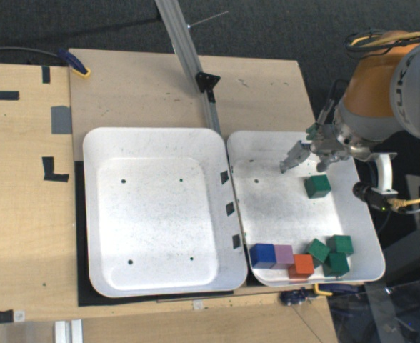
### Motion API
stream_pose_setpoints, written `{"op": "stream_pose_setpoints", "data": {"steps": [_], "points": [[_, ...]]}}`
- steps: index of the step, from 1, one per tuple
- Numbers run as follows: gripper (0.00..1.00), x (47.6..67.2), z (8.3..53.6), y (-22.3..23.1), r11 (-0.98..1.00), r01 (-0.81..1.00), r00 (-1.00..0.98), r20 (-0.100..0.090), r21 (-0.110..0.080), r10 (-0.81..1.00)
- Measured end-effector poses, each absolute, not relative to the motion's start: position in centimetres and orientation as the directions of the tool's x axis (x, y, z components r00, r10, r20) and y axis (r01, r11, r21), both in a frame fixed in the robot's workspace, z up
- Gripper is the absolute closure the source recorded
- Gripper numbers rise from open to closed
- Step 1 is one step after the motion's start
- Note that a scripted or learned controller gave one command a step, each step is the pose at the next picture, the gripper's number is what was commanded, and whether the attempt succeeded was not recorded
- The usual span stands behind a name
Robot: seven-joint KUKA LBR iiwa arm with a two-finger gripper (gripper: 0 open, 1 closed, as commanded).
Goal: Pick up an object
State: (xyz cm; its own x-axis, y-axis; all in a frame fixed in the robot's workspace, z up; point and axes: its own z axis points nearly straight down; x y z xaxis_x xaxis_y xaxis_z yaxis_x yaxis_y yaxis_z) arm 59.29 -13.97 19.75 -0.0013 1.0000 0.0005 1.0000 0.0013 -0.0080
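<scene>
Hovering over the far part of the right bin (353, 216), your gripper (306, 161) has its two fingers spread apart, one reaching toward the bin's middle and the other nearer the arm, with nothing between them. Just below and a little to the arm side of those fingertips you will see a green cube (317, 186) lying alone on the bin floor, close to the gripper but not touching it. Farther from the gripper, along the bin's near edge, you have a cluster of blocks packed together: a blue cube (263, 254), a purple cube (283, 254) touching it, an orange cube (303, 264) next to that, and three more green cubes (333, 252) bunched at the near right corner. Nothing lies between the gripper and the lone green cube. Behind the gripper, the grey arm with its orange band (373, 84) comes in from the right. Well away on the other side sits the left bin (96, 191), and a slanted metal rail (185, 38) runs down to the gap between the bins.
</scene>
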Motion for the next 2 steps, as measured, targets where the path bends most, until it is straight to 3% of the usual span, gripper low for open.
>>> {"op": "stream_pose_setpoints", "data": {"steps": [2], "points": [[0.0,59.1,9.4,-13.0,0.001,1.0,-0.001,0.0,-0.008,1.0]]}}
